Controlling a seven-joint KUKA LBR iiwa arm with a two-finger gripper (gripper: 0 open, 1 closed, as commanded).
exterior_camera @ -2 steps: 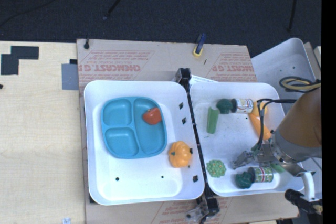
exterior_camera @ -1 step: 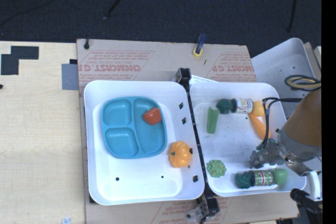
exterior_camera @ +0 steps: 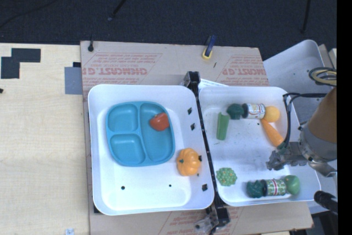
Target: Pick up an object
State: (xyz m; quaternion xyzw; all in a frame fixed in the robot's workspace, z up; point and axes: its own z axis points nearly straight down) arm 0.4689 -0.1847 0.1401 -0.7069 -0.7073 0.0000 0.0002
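While the arm reaches in from the right, its jaws (exterior_camera: 279,161) sit low over the right bin (exterior_camera: 242,195), near its right wall, w/ nothing visibly between them; can't tell if wide or narrow. Just above them lies an orange carrot (exterior_camera: 271,132), tilted. Below them lies a bottle w/ green ends (exterior_camera: 273,187), apart from the jaws. Also in the right bin: green broccoli (exterior_camera: 226,176), green stick (exterior_camera: 222,126), a 2nd small bottle (exterior_camera: 247,111) w/ a yellow piece (exterior_camera: 271,114) beside it. Left bin (exterior_camera: 110,195) holds a blue tray (exterior_camera: 129,148) w/ a red item (exterior_camera: 159,121) in its upper-right compartment; orange pepper (exterior_camera: 188,162) just beside the tray.
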